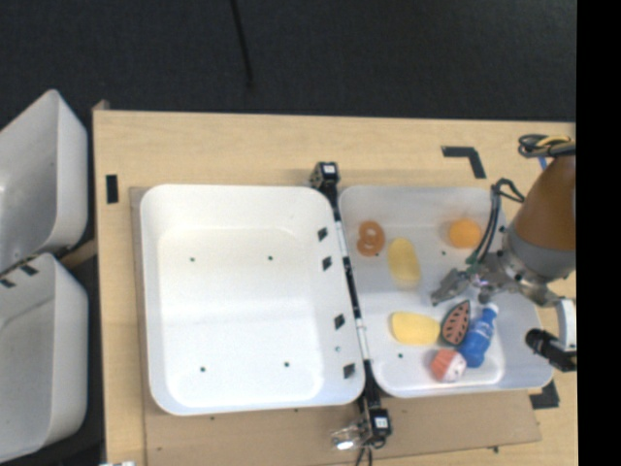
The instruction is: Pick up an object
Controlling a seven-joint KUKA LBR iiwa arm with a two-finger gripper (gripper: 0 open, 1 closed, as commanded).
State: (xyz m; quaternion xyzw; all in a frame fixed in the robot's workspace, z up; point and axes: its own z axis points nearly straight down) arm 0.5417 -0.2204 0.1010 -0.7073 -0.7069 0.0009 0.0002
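My gripper [464,292] hangs over the right bin [427,202], near its right side, with its fingers spread open and nothing between them. Just below it lie a brown-and-red oval thing [455,323] and a blue bottle [478,335]. A red-and-white piece [445,364] sits at the bin's front. A yellow lump [414,328] lies left of the oval thing. Farther back are a pale yellow piece [404,260], an orange ring-shaped thing [370,238] and an orange ball [465,232].
The left bin [243,207] stands beside the right one, parted from it by a ridge with black clips [342,289]. The arm's orange band [548,207] rises over the right bin's far right edge. White boxes [34,260] stand off the bench's left side.
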